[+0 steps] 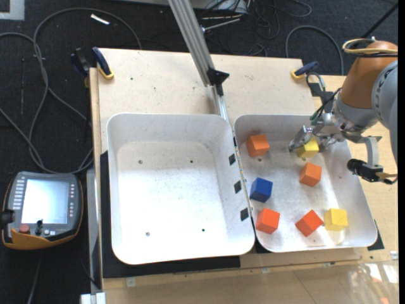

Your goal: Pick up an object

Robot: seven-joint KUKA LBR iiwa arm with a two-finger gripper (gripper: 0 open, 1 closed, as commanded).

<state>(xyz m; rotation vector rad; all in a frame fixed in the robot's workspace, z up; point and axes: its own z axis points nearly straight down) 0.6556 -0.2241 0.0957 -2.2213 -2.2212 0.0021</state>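
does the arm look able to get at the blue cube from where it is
Probably yes. The blue cube sits apart from the other cubes in the right bin, open from above, though close to the bin's left wall. The end effector is over the same bin.

Pincer point(308, 145) closed on something, arm bent in from right.

Probably a robotics lab: teach pendant point(41, 209), loose floor cables point(44, 43), clamped bench point(164, 84) with 2 bins point(120, 132).

A teach pendant point(41, 209) lies left of the bench point(158, 84), cables point(44, 56) trailing nearby.
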